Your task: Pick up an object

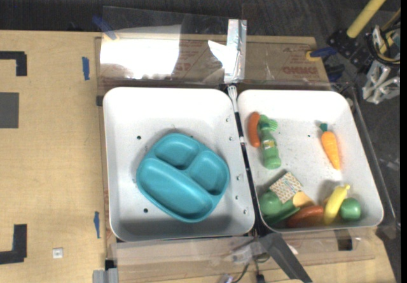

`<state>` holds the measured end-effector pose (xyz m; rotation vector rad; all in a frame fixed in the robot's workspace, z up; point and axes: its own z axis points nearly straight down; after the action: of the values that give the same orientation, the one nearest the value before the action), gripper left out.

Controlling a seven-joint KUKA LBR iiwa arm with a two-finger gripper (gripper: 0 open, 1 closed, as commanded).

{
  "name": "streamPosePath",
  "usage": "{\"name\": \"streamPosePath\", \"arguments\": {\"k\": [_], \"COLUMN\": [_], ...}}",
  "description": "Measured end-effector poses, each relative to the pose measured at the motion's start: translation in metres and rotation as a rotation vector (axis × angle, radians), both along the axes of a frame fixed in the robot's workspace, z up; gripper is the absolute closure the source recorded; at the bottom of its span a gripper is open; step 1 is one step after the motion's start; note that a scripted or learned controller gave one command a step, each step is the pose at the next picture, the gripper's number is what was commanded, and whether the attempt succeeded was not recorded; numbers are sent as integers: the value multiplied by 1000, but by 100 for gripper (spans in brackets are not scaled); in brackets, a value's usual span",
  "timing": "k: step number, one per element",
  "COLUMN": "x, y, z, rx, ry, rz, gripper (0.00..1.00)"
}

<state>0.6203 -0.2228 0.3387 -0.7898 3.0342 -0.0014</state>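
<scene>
The right bin holds several toy foods. A green bottle lies near its left wall beside an orange-red piece. A carrot lies alone toward the right wall. Along the front edge sit a patterned packet, a green pepper, a red piece, a yellow banana and a green ball, packed closely together. The left bin holds a teal divided plate.
A clear plastic sheet and a taped upright strip stand behind the bins. A yellow pole and tangled cables are at the top right. The wooden bench stretches to the left.
</scene>
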Motion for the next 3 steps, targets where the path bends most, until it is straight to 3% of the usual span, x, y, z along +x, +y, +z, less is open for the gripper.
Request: {"name": "streamPosePath", "arguments": {"k": [1,2,3], "x": [48,-21,48], "y": [2,0,1], "z": [61,87,97], "rx": [-1,-3,-4], "ry": [-8,-3,-5], "rz": [-58,187,581], "gripper": [100,100,100]}}
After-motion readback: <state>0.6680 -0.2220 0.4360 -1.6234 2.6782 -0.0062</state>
